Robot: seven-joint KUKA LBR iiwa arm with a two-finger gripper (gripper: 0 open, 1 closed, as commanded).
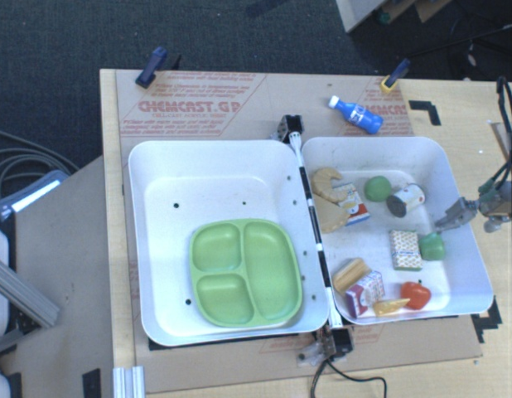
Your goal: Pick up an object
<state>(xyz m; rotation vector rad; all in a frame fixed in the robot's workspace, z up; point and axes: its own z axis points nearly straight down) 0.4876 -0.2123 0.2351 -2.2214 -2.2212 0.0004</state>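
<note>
The right bin (455, 172) holds several small objects: a green ball (377, 189), a grey and white cup (405, 199) lying on its side, a patterned block (404, 249), a green block (432, 246), a red tomato (415, 295), a bread roll (351, 272), a red and white packet (370, 290) and a tan cookie (325, 183). My gripper (456, 215) reaches in at the bin's right side, just above and right of the green block. Nothing is visibly held in it.
The left bin (156, 181) holds a green divided plate (243, 270). A blue bottle (355, 114) lies on the bench behind the right bin. Blue (151, 67) and yellow (394, 75) clamps sit at the bench's back edge. A black divider (306, 197) separates the bins.
</note>
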